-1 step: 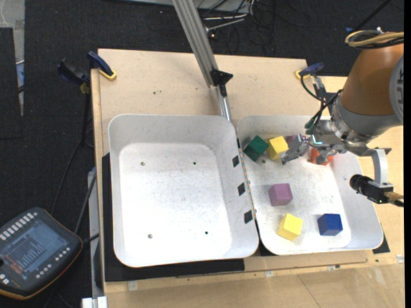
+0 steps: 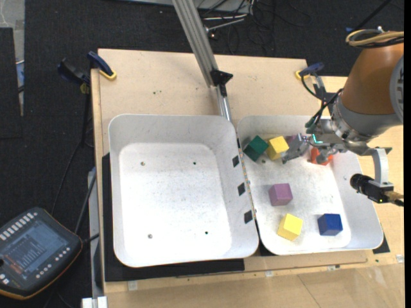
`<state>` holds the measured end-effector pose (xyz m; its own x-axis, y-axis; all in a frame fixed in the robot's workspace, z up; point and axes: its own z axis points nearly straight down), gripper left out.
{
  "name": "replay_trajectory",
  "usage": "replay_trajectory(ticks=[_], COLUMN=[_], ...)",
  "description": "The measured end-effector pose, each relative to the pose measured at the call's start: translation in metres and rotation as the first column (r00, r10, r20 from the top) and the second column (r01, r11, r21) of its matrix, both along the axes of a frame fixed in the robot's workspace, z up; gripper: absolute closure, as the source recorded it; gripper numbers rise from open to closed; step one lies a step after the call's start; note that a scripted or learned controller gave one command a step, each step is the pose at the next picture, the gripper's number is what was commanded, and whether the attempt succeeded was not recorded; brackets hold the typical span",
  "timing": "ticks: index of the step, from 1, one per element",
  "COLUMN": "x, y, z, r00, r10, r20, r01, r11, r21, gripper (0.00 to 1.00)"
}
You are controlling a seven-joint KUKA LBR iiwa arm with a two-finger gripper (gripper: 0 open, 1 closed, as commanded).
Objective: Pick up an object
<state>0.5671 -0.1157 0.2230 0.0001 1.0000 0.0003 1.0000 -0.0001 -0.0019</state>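
Camera view looks down on the wooden counter (image 2: 192, 82) and its two white bins; the left bin (image 2: 128, 133) lies beside the right bin (image 2: 359, 236), which carries all the blocks. The arm's pincer (image 2: 307, 147) sits low over the far part of the right bin, and whether it is released or clenched cannot be told from this angle.

Nearest to it is a small red object (image 2: 319, 157), partly hidden under the wrist hardware, so its shape is uncertain. Just to its left a yellow cube (image 2: 279, 147) touches a green cube (image 2: 256, 148), both close to the bin's far-left wall. A purple cube (image 2: 280, 194) stands alone near the middle. A second yellow cube (image 2: 290, 226) and a blue cube (image 2: 329, 224) lie toward the near rim, apart from each other.

Judging by their looks, these are small, rigid painted blocks: light, stiff, not fragile, with flat faces that may be a little slick. Each should be taken across two opposite flat sides, near mid-height, with the jaws square to the faces so the block does not twist out.

The purple cube looks the easiest, with free space all round. The touching yellow and green pair leave little room for a finger between them, and the wall crowds the green one.
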Motion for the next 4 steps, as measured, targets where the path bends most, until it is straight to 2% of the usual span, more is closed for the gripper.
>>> replay_trajectory(ticks=[2,3,4], x=[0.001,0.001,0.002], y=[0.006,0.007,0.007], z=[-0.107,-0.129,-0.118], r00=[1.0,1.0,1.0], r10=[-0.001,0.0,0.0], r20=[0.0,-0.001,0.003], r01=[0.001,0.0,0.0], r11=[1.0,1.0,1.0], r21=[0.0,0.0,0.0], gripper=[0.0,0.0,1.0])
